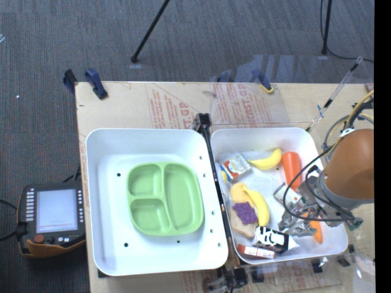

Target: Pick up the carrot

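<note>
Nearest the camera, a black-and-white carton (270, 238) lay at the front edge of the right bin (308, 136), beside a flat red packet (256, 251). Behind them sat a slice of bread with purple spread (244, 215), touching a banana (259, 205). A second banana (268, 160) and a small snack box (236, 165) lay farther back. The carrot (291, 167) rested in the right bin toward its right wall, running front to back, partly crossed by cables. The end effector (297, 217) hung low over the bin's right front corner, just in front of the carrot; whether it was wide or narrow I could not tell. The left bin (104, 157) held a green divided plate (165, 198). A pendant (54, 215) lay left of the desk (153, 105).
</note>
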Controlling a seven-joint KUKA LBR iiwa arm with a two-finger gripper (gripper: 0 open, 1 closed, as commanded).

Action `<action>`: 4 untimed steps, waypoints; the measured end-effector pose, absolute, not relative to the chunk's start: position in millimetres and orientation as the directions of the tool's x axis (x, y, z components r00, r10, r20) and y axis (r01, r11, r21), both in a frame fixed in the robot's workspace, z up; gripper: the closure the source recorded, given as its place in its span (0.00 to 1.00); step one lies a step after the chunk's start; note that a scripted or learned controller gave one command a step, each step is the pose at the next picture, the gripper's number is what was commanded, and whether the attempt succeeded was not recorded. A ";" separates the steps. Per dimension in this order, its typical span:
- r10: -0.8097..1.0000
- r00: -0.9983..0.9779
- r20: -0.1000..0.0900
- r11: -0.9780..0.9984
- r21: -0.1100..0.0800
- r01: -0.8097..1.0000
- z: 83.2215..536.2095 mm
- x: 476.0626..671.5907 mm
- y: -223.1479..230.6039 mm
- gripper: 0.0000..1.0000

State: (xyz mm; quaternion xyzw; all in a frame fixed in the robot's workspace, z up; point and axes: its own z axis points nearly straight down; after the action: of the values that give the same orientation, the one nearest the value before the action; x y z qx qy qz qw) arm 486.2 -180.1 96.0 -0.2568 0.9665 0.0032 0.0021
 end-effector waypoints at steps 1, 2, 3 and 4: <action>-0.577 -0.817 -0.004 0.817 0.001 -0.577 113.9 497.0 -210.7 1.00; -0.576 -0.817 -0.004 0.817 0.002 -0.576 113.5 496.6 -210.4 0.00; -0.574 -0.819 -0.009 0.819 0.003 -0.574 123.2 498.7 -208.1 1.00; -0.574 -0.819 -0.008 0.819 0.003 -0.574 122.9 498.4 -208.2 0.00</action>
State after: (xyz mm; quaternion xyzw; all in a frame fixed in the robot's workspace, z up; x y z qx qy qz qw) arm 498.4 -208.2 122.9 -0.3007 0.9537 0.0029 0.0034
